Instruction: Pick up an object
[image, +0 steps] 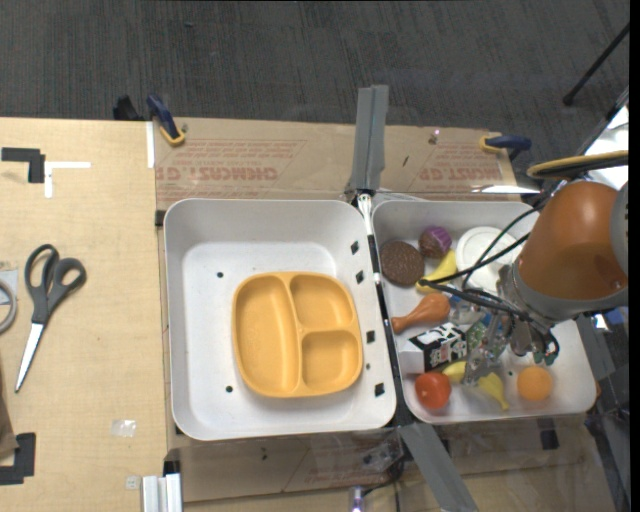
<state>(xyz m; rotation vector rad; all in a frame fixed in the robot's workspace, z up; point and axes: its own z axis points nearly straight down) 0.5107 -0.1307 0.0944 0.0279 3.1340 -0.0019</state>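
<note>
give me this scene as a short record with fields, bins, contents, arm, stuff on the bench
left bin: shallow white bin holding a yellow three-compartment plastic tray
right bin: shallow white bin with a cluster of small items
right bin contents: brown round cookie-like disc, purple ball, red tomato, small orange fruit, orange carrot-shaped toy, white plate
arm: grey with orange band, reaching down into the right bin
gripper: low among the items; grasp not visible
bench: grey-handled scissors at far left
</note>
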